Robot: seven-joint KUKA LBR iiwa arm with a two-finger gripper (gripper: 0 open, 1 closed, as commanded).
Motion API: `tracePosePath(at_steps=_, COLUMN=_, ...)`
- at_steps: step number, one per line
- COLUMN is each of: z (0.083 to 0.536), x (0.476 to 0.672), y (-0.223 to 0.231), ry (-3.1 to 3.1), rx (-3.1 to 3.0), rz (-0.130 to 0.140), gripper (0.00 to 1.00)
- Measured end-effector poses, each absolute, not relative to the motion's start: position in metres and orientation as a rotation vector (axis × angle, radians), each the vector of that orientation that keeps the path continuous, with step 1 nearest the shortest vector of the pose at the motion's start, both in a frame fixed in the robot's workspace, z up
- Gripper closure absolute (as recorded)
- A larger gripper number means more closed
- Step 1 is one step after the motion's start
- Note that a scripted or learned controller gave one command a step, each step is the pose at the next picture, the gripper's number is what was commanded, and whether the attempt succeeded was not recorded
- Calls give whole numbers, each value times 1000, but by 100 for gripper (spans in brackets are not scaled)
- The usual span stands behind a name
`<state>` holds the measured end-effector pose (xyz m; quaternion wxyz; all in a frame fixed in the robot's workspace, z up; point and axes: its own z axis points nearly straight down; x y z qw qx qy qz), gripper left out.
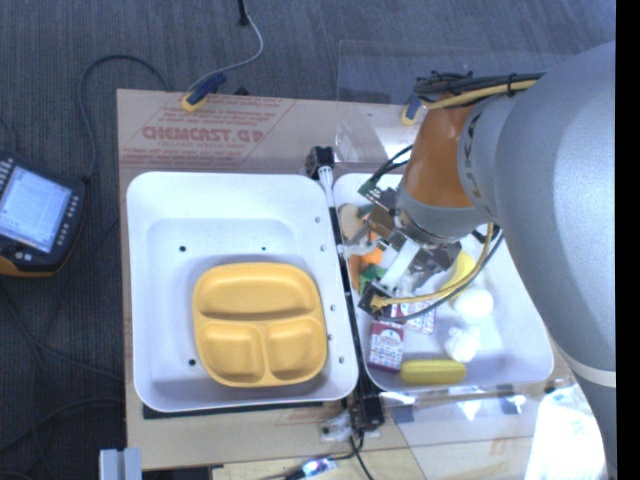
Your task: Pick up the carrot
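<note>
Dark grey carpet surrounds a brown bench board [200,143] printed "CHEMCAST GP". The gripper [392,268], its opening indiscernible, sits in the right bin [520,348] beside the carrot [371,258].

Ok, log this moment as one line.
phase: reaching | gripper: low in right bin, over clutter | carrot: orange bit beside gripper, grasp unconfirmed | left bin: yellow tray

Orange carrot [371,257], mostly hidden, apparently lying in right bin [520,353]
</note>
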<state>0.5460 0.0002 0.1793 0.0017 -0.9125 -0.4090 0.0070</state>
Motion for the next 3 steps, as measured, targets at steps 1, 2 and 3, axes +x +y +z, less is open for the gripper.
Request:
tracePosePath(at_steps=1, z=179, x=546, y=0, ry=-1283, rx=-2864, rz=22, gripper=0)
tracePosePath(at_steps=2, z=179, x=546, y=0, ry=-1283, rx=-2864, rz=22, gripper=0)
tracePosePath(at_steps=3, z=179, x=546, y=0, ry=-1283, rx=-2864, rz=22, gripper=0)
